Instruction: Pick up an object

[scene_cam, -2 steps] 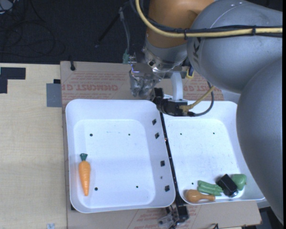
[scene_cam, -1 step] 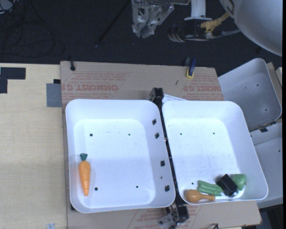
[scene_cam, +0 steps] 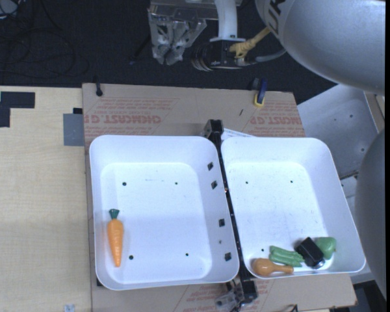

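Up beyond both shallow white bins (scene_cam: pixel 273 149), the grey two-finger gripper (scene_cam: pixel 172 49) hangs empty, fingers seemingly a little parted, so picking has hardly begun: it must descend toward, say, the orange plastic carrot (scene_cam: pixel 115 239) in the left bin's near corner.

bench top (scene_cam: pixel 32 194) pale wood-grain, left side, w/ dark grey squares (scene_cam: pixel 72 129) nr its far edge. brown cardboard sheet (scene_cam: pixel 182 112) w/ red print lies under bins. black backdrop (scene_cam: pixel 65 38) along far side, loose cables across it. light even, soft shadows.
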